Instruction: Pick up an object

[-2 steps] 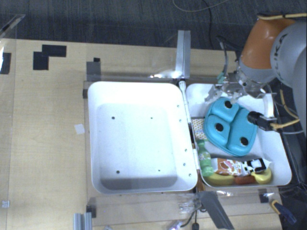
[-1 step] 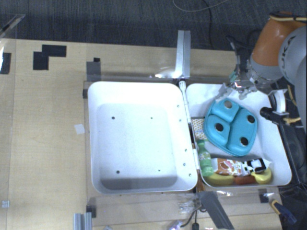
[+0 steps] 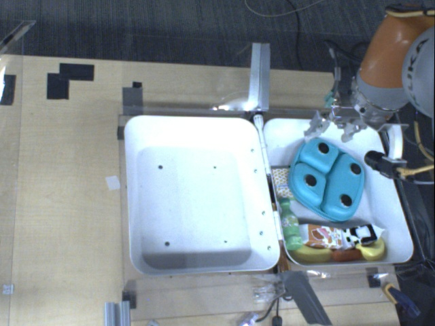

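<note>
A big turquoise plastic piece (image 3: 328,179) with three dark holes lies tilted in the middle of the right bin (image 3: 394,236). Below it, along the bin's near wall, lie a green bottle (image 3: 290,224), a printed snack packet (image 3: 333,237) and a yellow banana (image 3: 370,251). My gripper (image 3: 334,125) hangs over the far part of the right bin, just above the turquoise piece's far edge. Its two grey fingers (image 3: 317,123) are spread apart with nothing between them.
The left bin (image 3: 197,192) lies beside the right one, split off by a metal divider rail (image 3: 268,175). An upright metal post (image 3: 260,73) stands behind the bins. Cables (image 3: 401,168) run along the right bin's right side.
</note>
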